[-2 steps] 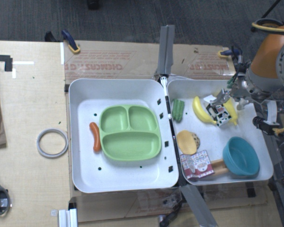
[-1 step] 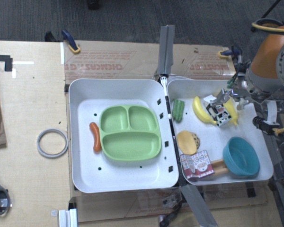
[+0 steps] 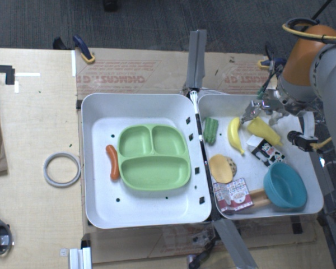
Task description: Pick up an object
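Gripper (image 3: 256,112) hangs over the right bin (image 3: 313,175); whether its fingers are spread or pressed together, I cannot tell. A yellow toy (image 3: 264,130) lies just beneath it, beside the banana (image 3: 234,134). It looks light, smooth plastic, likely slippery; grasp across its narrow middle.

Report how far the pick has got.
Done: the gripper has reached the right bin, low at its back, beside the yellow object.
In hand: nothing visibly between its fingers.
Left: grasp and lift; banana, blue bowl and green plate all lie in their bins.
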`<state>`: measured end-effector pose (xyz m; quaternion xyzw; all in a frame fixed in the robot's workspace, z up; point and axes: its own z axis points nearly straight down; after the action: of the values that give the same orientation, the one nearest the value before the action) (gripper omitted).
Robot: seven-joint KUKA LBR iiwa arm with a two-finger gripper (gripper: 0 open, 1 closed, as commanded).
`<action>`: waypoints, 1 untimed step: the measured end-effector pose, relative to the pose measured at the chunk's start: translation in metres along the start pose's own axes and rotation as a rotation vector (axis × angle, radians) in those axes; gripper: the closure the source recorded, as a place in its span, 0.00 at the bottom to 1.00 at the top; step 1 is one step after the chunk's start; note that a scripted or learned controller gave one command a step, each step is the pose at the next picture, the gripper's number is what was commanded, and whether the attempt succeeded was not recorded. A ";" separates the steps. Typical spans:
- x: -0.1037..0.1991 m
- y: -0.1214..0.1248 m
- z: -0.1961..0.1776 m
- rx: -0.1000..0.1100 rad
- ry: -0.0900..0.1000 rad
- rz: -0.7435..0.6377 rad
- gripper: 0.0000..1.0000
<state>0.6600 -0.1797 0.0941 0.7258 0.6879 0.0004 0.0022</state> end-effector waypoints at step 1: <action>0.000 0.000 -0.010 0.000 -0.002 -0.003 1.00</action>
<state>0.6604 -0.1797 0.1037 0.7248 0.6889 -0.0004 0.0030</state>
